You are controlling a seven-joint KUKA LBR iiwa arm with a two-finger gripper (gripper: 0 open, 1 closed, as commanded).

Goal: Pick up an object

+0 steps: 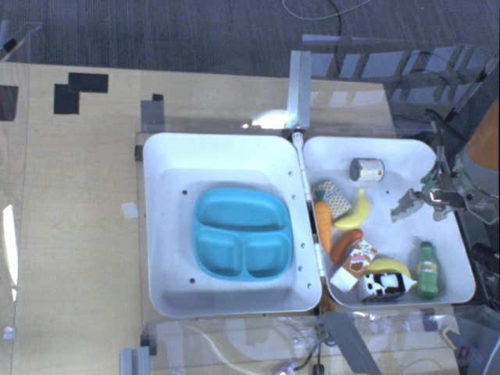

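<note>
The right bin (406, 153) holds several small objects. A small silver can (366, 169) lies at its far side. A yellow banana (354, 213) sits beside an orange carrot (322, 223) and a red sausage (345, 244). A green bottle (426, 269) stands at the near right, next to a black-and-white cow toy (382, 285) with a second banana (388, 267) on it. My gripper (418, 208) hovers over the right side of this bin, above bare floor between the can and the green bottle. It is open, with nothing between its fingers.
The left bin (168, 209) holds a blue divided plate (241, 233). A ridge (307, 209) separates the two bins. A patterned pouch (334, 198) and a small printed box (358, 259) lie near the carrot. The arm's orange band (486, 143) is at the right edge.
</note>
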